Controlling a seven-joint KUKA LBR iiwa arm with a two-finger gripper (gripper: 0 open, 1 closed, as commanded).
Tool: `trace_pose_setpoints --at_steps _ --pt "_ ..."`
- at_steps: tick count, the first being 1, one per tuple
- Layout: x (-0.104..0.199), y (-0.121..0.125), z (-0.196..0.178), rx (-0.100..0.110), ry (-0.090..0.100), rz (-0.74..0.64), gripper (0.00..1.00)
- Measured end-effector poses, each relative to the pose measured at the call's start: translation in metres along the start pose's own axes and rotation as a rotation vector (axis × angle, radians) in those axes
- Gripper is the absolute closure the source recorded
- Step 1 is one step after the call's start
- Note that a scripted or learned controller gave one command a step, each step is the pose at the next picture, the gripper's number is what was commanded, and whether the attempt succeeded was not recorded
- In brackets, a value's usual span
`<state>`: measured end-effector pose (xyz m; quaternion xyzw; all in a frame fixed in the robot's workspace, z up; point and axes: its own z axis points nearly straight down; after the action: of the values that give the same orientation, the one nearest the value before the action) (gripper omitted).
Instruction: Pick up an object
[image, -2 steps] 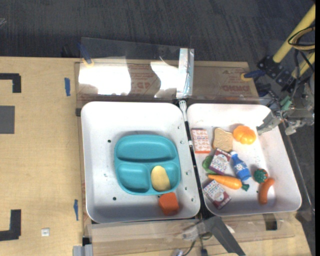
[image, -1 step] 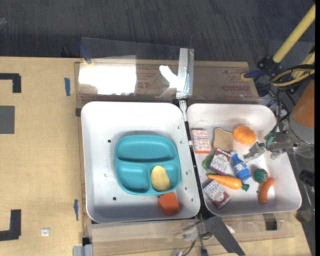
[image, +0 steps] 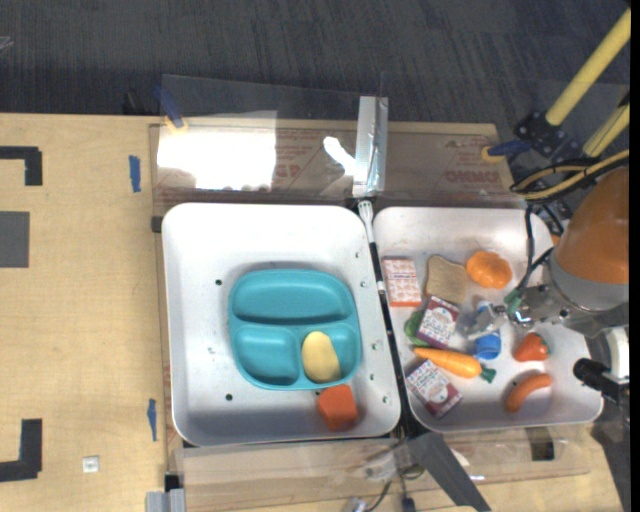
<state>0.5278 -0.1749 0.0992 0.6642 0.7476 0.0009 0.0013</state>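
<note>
Claw (image: 497, 318) low amid carrot (image: 450, 361), blue cap (image: 487, 346), orange (image: 489, 268), grip state unclear

Wooden bench (image: 80, 330) is carrying two white bins side by side: left bin (image: 190, 300) sitting mid-frame, right bin (image: 575, 400) lying lower right. Blue tape bits (image: 134, 172) are sticking to it at left.

A small blue plastic cylinder (image: 487, 346) stands in the right bin, just right of the orange toy carrot (image: 450, 362) lying beside it.
</note>
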Motion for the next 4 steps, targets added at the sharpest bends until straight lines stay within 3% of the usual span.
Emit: trace_pose_setpoints --at_steps 1,2,3,4 --pt "0.023 0.023 0.012 -0.004 -0.004 -0.15 0.0" --pt "-0.006 0.08 0.013 0.016 0.003 -0.073 0.0" --pt "0.037 0.005 0.011 -0.001 0.0 -0.06 0.0" --pt "0.089 -0.001 -0.089 -0.006 0.0 -0.078 0.0"
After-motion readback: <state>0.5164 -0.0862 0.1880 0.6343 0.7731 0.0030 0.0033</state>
